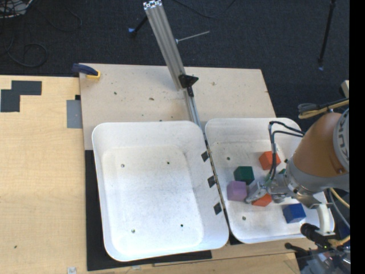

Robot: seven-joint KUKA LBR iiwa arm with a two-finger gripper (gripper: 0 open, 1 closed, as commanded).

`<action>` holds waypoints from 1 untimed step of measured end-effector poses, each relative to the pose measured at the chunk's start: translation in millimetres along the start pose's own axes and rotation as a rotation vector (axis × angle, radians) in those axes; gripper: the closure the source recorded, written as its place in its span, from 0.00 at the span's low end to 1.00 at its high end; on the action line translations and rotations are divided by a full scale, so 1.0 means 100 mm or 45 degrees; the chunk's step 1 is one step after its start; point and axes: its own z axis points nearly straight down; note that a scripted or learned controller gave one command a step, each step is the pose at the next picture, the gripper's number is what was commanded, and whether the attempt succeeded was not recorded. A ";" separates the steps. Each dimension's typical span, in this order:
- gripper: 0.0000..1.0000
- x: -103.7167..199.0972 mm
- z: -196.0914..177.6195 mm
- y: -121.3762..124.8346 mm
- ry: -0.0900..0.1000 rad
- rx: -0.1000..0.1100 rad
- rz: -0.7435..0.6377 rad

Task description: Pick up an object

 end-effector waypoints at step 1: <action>1.00 0.00 -0.09 -0.01 0.002 0.003 0.008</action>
